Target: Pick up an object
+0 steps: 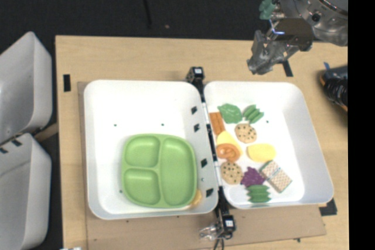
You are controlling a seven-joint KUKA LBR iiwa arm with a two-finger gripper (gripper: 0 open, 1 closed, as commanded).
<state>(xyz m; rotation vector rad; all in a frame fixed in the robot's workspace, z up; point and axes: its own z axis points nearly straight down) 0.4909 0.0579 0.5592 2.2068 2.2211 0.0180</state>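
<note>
I am hovering my gripper above the bench, just beyond the right bin's 12 o'clock rim; I cannot tell its state. The toys, cookie included, are lying clustered at the bin's 9 o'clock side, so nothing is blocking a descent.

**Gripper up at 1 o'clock, toy food in right bin**

Gripper hangs over bare tabletop just beyond far edge of right bin, nothing seen in it. Right bin holds a cluster twd its 9 o'clock side: green leaf, green pods, orange stick, two choc-chip cookies, orange ring, yellow piece, purple grapes, wrapped block, green veg at 6. Left bin carries green 3-compartment tray at approx 5 o'clock, touching near wall.
</note>
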